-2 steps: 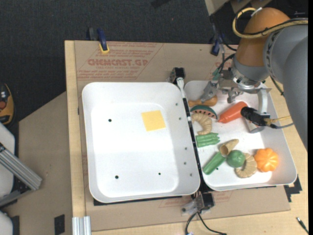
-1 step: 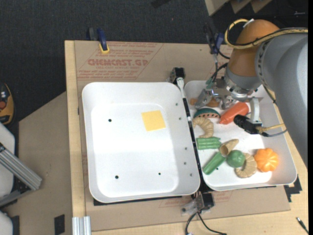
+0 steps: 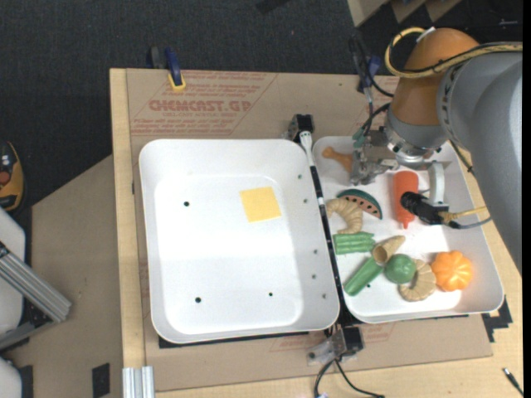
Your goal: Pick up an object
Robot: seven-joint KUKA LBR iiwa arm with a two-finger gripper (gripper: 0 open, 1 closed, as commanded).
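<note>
The left bin (image 3: 166,222) holds one yellow square (image 3: 260,203); toys crowd the right bin (image 3: 485,293), where the claw (image 3: 369,166) dips, grip unclear.

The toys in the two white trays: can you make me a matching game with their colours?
Things:
1. flat square in the left bin
2. little pumpkin
3. round ball
4. bottle near the gripper

Colours:
A. green
B. red
C. yellow
D. orange

Pairs: 1-C, 2-D, 3-A, 4-B
</note>
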